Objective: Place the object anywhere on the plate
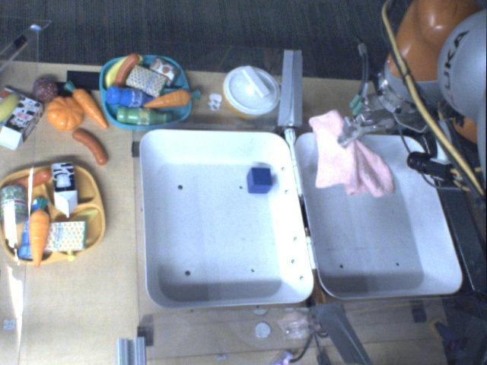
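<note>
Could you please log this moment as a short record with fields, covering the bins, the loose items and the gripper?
left bin: holds a blue cube near its upper right
right bin: pink cloth hangs over its upper left part
gripper: over the right bin's top edge, at the cloth's upper edge
cloth state: bunched, draped down from the gripper
left of bins: orange tray and blue bowl of toy food
behind bins: white lid

Overhead cam, slanted, both bins [152, 204]
</note>
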`<state>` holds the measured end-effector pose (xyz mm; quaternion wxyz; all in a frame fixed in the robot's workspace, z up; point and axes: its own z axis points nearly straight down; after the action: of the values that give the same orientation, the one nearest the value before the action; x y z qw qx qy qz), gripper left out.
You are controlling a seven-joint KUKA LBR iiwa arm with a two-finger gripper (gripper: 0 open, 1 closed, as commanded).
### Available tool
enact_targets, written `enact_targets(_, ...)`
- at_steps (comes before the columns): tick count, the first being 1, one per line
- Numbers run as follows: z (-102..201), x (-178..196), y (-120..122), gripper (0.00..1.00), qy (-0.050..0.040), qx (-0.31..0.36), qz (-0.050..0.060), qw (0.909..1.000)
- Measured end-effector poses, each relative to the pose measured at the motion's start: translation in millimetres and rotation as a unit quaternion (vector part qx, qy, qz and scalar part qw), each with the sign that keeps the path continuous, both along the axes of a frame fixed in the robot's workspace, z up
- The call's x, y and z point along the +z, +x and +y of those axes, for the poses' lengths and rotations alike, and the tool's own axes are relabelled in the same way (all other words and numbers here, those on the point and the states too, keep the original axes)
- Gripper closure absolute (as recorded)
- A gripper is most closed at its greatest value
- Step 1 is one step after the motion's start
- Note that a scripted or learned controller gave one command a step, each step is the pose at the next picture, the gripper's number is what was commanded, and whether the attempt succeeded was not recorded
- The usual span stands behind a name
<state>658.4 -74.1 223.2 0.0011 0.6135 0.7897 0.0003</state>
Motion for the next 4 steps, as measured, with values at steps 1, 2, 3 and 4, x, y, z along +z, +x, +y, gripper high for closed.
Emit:
enact_targets(1, 37.2, 0.7, -22.2, 1.00, 0.0003, 0.200, 0.001, 0.9798)
enact_targets(2, 88.7, -9.2, -38.1, 1.00, 0.0005, 0.392, 0.000, 0.9201)
enact_targets(3, 135.6, -18.4, -59.1, 1.00, 0.0005, 0.566, 0.000, 0.8244)
enact_targets(4, 183.7, -23.7, -79.1, 1.00, 0.0003, 0.613, 0.000, 0.7900)
